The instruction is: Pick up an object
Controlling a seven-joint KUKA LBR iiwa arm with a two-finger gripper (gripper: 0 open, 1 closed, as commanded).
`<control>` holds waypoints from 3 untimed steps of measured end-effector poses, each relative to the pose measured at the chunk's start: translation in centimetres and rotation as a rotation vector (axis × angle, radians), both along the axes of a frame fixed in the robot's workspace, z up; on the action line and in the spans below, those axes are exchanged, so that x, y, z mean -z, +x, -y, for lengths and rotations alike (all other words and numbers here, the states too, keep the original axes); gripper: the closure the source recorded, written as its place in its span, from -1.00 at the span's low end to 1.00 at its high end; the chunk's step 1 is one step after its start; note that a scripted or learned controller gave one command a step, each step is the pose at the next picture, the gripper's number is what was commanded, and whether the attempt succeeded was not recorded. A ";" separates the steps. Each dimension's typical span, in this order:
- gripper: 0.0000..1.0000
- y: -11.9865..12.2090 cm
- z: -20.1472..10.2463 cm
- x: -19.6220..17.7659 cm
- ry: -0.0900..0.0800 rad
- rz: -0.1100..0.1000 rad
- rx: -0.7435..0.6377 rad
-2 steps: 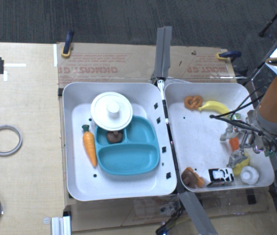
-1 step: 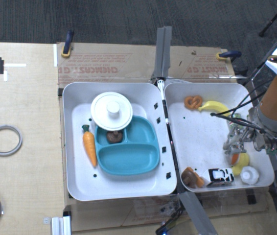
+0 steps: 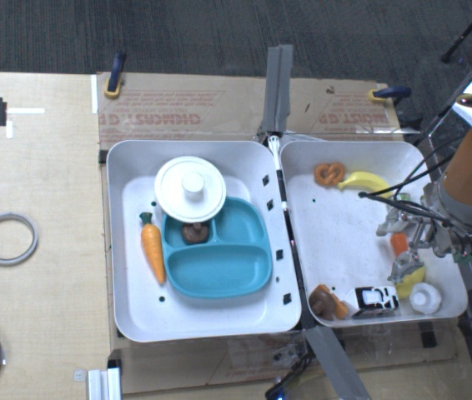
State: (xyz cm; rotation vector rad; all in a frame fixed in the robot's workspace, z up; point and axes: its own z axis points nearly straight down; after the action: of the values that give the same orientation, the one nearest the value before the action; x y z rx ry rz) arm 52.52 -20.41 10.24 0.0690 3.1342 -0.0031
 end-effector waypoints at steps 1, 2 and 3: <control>-1.00 -1.0 -1.2 0.9 0.002 -0.001 0.107; 1.00 -0.8 -1.3 -0.1 0.000 0.003 0.104; 1.00 3.7 -2.4 -10.8 0.002 -0.002 0.112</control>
State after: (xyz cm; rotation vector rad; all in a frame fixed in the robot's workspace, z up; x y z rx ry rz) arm 56.25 -18.05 21.08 0.2438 3.1277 -0.0001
